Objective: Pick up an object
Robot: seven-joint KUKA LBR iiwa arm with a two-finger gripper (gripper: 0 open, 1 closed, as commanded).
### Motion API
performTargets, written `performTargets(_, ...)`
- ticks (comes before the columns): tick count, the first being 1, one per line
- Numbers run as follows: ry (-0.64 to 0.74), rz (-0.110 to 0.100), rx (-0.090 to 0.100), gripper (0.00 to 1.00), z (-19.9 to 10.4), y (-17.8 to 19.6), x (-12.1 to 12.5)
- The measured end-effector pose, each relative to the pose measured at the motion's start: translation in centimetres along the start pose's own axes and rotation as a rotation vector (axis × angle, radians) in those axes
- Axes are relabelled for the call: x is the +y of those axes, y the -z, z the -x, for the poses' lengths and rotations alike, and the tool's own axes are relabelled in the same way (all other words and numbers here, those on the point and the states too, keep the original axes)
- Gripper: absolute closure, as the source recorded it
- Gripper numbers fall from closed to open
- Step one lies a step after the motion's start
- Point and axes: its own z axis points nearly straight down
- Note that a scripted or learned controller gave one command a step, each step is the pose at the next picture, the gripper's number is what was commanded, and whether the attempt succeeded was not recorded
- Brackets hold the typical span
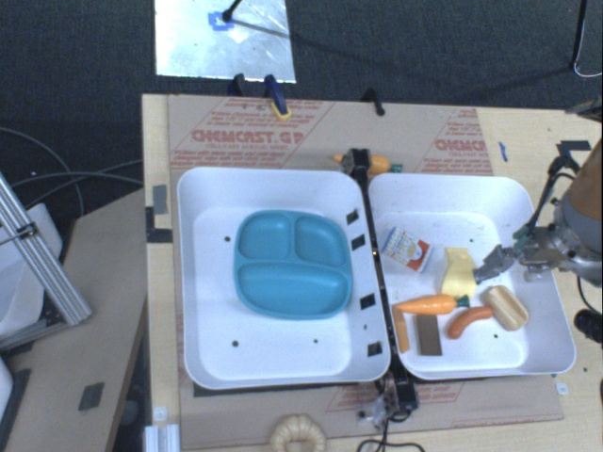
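Note:
The right bin (452,194) holds several toy foods: a small printed carton (406,249), a pale yellow wedge (458,273), an orange carrot (426,304), a reddish sausage (468,320), a tan bread roll (507,307) and a brown block (429,335). My gripper (492,264) reaches in from the right, low over the bin's right side. Its dark tip sits just right of the yellow wedge and above the bread roll. Nothing is visibly held in it.
The left bin (203,281) holds a blue divided plate (292,264). A black divider with clips (369,271) runs between the bins. A small orange item (378,165) lies behind them, and a beige ring (297,433) rests at the bench's front edge.

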Motion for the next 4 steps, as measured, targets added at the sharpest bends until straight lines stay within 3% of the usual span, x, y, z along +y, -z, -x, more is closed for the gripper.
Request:
performTargets(1, 0.004, 0.013, -0.003, 0.0, 0.0, 0.7, 0.3)
performTargets(3, 0.002, 0.008, -0.001, 0.0, 0.4, -7.9, -0.3)
performTargets(4, 0.0, 0.025, -0.007, 0.0, 0.6, -10.6, 0.2)
